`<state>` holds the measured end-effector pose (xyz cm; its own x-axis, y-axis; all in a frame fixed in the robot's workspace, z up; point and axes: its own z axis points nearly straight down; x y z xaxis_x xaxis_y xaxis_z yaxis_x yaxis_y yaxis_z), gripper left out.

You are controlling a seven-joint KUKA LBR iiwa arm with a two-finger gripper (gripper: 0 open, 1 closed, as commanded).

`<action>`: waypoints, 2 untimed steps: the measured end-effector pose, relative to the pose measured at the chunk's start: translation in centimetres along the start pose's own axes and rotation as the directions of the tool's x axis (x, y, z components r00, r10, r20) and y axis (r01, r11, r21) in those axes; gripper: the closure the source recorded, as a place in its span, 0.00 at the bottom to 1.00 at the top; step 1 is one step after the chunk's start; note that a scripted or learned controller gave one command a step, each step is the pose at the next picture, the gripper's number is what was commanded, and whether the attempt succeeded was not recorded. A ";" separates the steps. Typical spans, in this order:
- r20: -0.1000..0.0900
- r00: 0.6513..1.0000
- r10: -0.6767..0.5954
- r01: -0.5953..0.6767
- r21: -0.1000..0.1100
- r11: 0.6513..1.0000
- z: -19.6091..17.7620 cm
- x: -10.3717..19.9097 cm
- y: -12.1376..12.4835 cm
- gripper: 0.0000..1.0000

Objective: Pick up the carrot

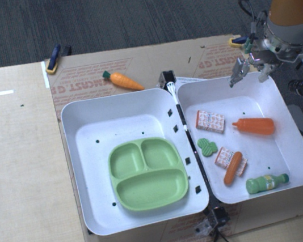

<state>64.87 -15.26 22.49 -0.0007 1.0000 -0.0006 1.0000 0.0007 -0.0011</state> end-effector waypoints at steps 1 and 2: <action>0.000 1.000 0.017 -0.017 0.000 1.000 11.5 -2.7 -4.0 0.00; -0.001 0.983 -0.184 0.184 -0.001 0.983 6.4 3.9 -7.4 0.00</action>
<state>57.43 -11.38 16.08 -0.1846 0.9828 0.0001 0.9828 0.1846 -0.0006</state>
